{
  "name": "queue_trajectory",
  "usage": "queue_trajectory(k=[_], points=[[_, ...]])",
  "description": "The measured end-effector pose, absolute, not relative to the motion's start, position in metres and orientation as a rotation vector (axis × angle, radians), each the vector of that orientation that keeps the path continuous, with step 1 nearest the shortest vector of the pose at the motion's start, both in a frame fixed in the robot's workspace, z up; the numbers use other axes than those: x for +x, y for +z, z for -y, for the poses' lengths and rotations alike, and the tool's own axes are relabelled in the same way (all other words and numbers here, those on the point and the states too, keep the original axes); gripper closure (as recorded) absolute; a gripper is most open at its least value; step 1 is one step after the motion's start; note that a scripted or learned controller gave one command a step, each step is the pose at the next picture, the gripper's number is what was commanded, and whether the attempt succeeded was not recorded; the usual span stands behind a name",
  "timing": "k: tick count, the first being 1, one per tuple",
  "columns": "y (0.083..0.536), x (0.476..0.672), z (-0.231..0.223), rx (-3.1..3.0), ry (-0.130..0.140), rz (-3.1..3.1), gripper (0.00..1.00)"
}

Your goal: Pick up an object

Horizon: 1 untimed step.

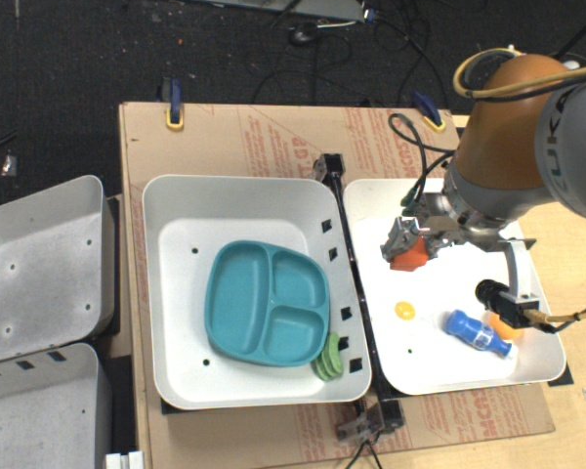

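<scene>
End effector point(406, 245) low, arm bent

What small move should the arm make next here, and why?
Probably a short straight lift. The gripper sits over the right bin with an orange-red object at its fingers, though a firm grasp is unclear; lifting would show whether it comes along.

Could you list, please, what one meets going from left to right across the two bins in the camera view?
Teal divided plate → green object → orange object at the pincer → small yellow piece → blue bottle.
</scene>
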State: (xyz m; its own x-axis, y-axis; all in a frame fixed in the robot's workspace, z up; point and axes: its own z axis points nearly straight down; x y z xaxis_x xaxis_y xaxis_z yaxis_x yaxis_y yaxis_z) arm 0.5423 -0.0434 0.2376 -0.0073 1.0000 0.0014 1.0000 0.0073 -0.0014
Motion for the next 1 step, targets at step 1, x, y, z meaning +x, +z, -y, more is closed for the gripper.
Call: queue_trajectory(k=[1], points=[[0.2264,0.5295,-0.0039,-2.211,0.001,2.228,1.00]])
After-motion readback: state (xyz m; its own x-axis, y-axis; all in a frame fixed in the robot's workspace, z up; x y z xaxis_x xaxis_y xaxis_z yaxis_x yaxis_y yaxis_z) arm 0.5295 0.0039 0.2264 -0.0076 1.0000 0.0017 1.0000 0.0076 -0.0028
